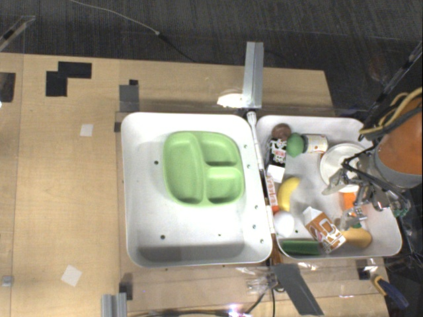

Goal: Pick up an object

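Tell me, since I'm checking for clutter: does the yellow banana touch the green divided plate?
Apart. The camera view shows the yellow banana in the right bin, the green divided plate in the left bin, with both bin walls between them.

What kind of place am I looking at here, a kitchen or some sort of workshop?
Most likely a robot lab test bench, not a kitchen: a wooden bench holds two white bins, the right bin full of toy food like a banana, under a robot arm.
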### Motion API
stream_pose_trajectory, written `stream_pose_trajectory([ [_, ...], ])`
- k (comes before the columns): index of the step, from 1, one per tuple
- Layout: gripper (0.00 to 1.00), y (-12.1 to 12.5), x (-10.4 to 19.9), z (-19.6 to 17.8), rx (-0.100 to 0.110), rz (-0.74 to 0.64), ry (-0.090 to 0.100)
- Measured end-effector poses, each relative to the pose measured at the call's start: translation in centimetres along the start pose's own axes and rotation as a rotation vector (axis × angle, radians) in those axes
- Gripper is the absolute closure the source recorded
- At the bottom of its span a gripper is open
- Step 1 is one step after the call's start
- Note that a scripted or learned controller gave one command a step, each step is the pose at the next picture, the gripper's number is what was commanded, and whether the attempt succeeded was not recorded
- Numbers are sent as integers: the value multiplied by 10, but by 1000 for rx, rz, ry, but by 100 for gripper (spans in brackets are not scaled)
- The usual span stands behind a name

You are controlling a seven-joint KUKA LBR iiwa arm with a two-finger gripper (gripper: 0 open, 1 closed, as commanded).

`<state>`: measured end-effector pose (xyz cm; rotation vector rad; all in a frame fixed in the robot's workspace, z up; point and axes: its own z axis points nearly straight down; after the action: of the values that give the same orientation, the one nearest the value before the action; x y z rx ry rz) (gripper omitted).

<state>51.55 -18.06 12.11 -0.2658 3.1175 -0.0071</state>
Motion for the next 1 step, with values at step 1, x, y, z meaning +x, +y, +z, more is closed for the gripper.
stream_pose_trajectory([
  [1,0,-20,18,29,-2,131,-3],
])
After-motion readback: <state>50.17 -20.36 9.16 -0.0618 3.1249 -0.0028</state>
